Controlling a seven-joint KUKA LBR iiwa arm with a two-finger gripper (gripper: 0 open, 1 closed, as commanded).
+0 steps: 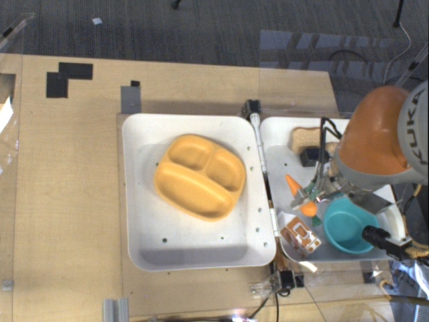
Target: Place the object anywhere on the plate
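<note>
— Two white bins sit side by side on the worktop, and how many things do you count in them?

— One yellow divided plate in the middle of the left bin, nothing on it yet. In the right bin: one carrot near its left wall, one teal cup towards its near edge, one brown packet at its near left corner, one tan sponge-like block by its far edge, and one small dark item just beside that block.

— And your jaws?

— My gripper hangs over the carrot, which I take for the object. Whether my jaws are released or clenched, I cannot tell; my wrist hides them.

— What might go wrong?

— The carrot lies crowded, cup and packet near it. I could nudge the cup, or pinch only the carrot's tapered end so it slips out over the bin wall on the way across.
</note>
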